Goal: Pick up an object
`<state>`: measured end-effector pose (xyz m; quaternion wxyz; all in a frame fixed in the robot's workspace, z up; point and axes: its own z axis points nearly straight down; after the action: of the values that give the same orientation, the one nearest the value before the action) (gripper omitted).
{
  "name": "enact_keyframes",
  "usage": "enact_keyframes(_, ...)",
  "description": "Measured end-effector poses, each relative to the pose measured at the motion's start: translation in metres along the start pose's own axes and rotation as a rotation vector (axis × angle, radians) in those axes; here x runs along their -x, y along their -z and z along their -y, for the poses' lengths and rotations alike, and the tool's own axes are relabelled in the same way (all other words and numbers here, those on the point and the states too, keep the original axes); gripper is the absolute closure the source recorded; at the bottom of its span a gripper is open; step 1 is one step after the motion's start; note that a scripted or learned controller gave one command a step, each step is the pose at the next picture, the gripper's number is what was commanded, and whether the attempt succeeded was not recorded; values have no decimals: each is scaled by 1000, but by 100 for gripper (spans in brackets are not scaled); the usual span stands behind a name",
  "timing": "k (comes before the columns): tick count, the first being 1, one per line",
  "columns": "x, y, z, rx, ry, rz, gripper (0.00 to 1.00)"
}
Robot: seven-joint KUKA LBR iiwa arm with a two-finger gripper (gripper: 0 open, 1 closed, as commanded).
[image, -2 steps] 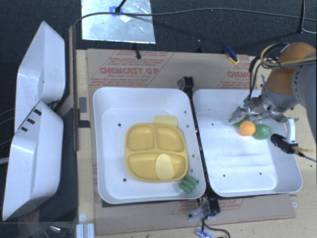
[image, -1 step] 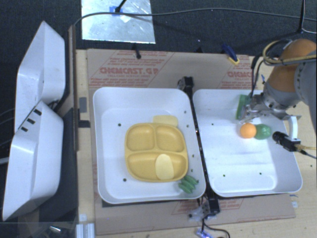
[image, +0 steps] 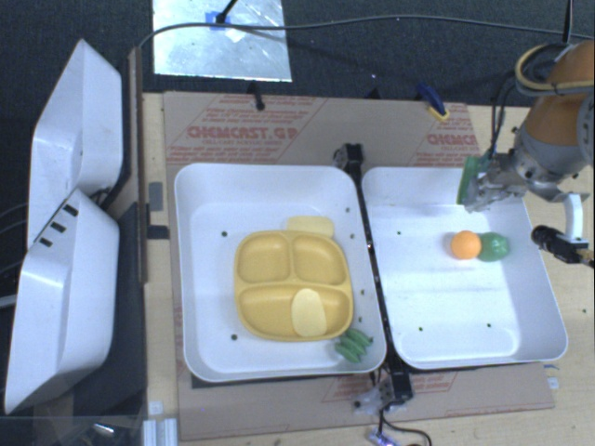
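my gripper (image: 479,193) hangs over the far right corner of the right bin (image: 437,342), and i cannot tell its state from here. the orange ball (image: 466,244) lies on that bin's floor just below and near the gripper, touching a green ball (image: 495,246) on its right side.

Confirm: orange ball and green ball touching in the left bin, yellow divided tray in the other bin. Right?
Wrong bins. The camera view shows the small orange ball and the small green ball touching in the right shallow white bin. The yellow divided plastic tray lies in the left shallow white bin. The rest holds.
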<state>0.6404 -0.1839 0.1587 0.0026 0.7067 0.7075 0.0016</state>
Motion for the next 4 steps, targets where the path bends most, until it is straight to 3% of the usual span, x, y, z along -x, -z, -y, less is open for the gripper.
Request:
enact_keyframes(1, 0, 48, -1, -1, 0, 0, 100)
enact_keyframes(4, -150, 57, 27, -4, 4, -3, 100)
